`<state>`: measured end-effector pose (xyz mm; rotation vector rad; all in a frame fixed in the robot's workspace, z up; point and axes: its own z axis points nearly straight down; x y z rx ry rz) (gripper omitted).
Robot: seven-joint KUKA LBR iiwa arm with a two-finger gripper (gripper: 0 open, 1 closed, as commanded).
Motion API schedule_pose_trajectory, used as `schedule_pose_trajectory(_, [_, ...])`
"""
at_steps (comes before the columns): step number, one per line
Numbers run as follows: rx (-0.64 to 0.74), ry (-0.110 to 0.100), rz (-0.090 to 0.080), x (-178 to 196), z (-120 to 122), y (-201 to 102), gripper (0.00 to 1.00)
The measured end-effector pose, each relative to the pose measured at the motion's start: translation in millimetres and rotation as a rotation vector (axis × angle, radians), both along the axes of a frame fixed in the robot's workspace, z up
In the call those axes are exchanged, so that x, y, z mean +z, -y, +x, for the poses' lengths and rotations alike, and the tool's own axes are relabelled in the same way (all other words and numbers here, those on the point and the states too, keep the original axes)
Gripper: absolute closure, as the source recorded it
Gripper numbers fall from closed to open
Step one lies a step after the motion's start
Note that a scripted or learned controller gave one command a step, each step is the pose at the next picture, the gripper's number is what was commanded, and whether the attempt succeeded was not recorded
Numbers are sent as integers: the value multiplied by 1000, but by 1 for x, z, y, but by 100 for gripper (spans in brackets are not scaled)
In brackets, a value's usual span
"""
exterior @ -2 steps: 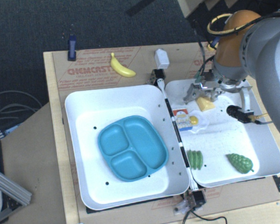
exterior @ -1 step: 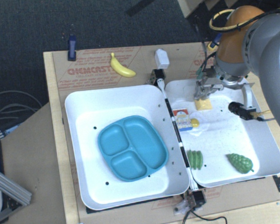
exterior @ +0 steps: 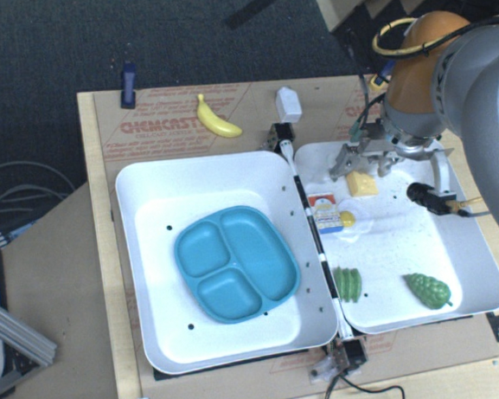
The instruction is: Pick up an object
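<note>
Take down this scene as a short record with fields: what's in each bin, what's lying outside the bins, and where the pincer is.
left bin: blue divided plate
right bin: yellow block, red-and-white box, striped green piece, bumpy green piece
bench behind the bins: banana, small white item
pincer: at the back of the right bin, right by the yellow block; whether it holds the block cannot be told
</note>
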<state>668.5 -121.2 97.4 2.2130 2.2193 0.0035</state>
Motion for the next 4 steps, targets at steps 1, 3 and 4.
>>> schedule_pose_trajectory(1, [1,4,-2,11,1,0,100])
schedule_pose_trajectory(3, [-3,-9,4,-13,-2,7,0])
schedule_pose_trajectory(4, [-1,1,2,1,1,6,100])
